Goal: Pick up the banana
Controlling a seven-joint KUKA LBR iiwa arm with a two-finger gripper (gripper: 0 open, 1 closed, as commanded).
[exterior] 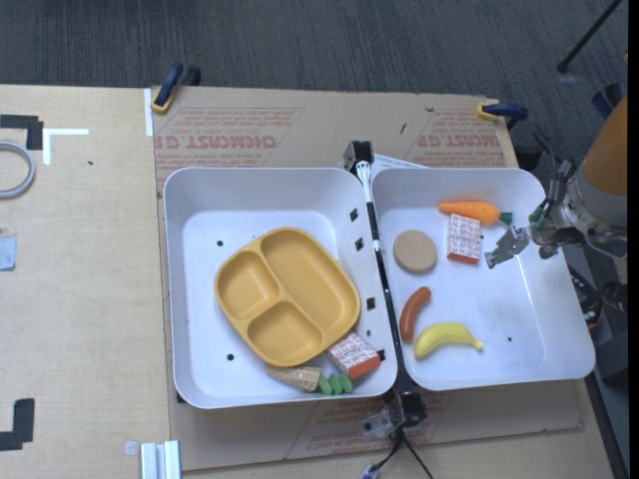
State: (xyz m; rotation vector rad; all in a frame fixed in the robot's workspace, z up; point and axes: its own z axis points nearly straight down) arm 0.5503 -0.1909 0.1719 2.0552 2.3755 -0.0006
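My gripper [519,236] hangs over the right bin's [559,352] far right side, well apart from the banana [445,338] near its front edge. A sausage [413,311], round cracker [414,250], carton [463,239] and carrot [469,210] lie between.

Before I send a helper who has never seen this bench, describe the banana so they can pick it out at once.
Find the right-hand white bin of the two. The banana lies near its front edge, at its left end by the divider, just below a red sausage. It is the one yellow, curved piece in that bin; its neighbours are red, orange or tan.
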